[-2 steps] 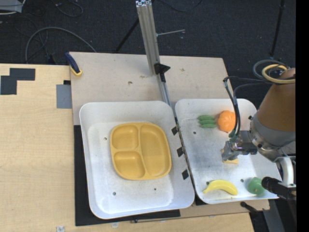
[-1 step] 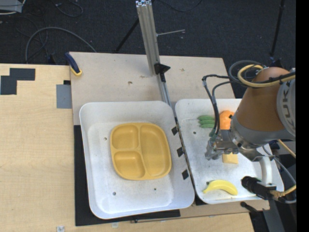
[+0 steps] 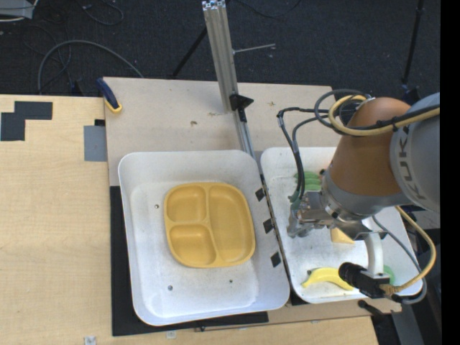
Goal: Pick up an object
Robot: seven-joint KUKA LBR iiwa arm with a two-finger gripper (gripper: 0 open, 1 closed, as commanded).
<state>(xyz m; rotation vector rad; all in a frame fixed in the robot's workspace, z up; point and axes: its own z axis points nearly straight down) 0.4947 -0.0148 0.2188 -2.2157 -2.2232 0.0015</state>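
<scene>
On the left, the left bin [image 3: 144,279] holds a yellow tray [image 3: 209,223] with three compartments. The gripper [image 3: 300,225] is low inside the right bin [image 3: 277,171]; I cannot tell its state. Near it lie a green object [image 3: 312,181], a yellow block [image 3: 343,236] and a banana [image 3: 325,277].

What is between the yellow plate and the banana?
In the camera view, bare white floor of the left bin, then the two bins' touching rims with black clips, lie between the yellow plate and the banana.
</scene>
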